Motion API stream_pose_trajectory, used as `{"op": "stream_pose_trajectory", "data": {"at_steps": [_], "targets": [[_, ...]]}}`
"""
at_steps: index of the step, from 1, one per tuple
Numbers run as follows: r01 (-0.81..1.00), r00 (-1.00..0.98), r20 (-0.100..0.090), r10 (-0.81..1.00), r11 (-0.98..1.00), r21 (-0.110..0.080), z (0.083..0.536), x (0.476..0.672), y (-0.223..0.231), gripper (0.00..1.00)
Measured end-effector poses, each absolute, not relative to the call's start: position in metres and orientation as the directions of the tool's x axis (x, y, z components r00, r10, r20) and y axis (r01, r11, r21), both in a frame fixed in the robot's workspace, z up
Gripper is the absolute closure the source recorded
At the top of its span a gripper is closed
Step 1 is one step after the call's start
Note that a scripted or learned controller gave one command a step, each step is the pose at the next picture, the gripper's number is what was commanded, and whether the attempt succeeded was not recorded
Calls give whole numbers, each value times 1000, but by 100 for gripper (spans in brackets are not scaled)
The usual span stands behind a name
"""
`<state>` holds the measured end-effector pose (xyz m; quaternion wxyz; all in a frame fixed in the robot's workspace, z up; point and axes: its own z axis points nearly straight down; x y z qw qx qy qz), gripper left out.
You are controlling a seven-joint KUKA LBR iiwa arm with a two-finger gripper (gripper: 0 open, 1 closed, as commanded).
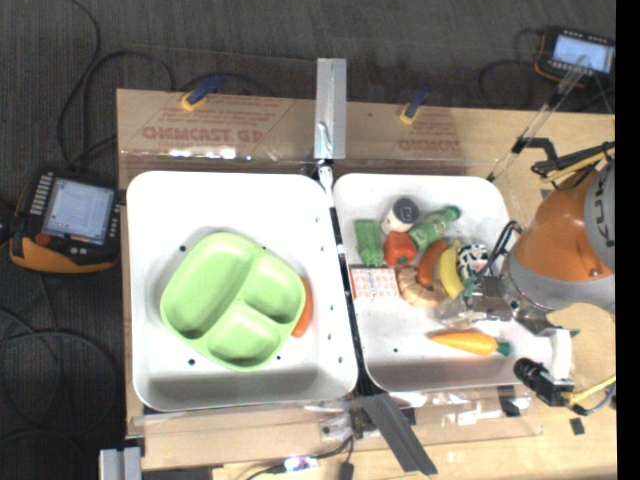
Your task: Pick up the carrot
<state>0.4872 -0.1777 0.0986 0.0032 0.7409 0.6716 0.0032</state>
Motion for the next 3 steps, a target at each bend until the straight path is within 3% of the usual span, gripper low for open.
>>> {"op": "stream_pose_trajectory", "data": {"at_steps": [1, 2, 3], "targets": [[995, 98, 1, 995, -98, 9, 99, 487, -178, 0], [986, -167, 13, 986, 167, 2, 90, 487, -208, 0], [851, -524, -13, 851, 524, 8, 90, 488, -161, 0]]}}
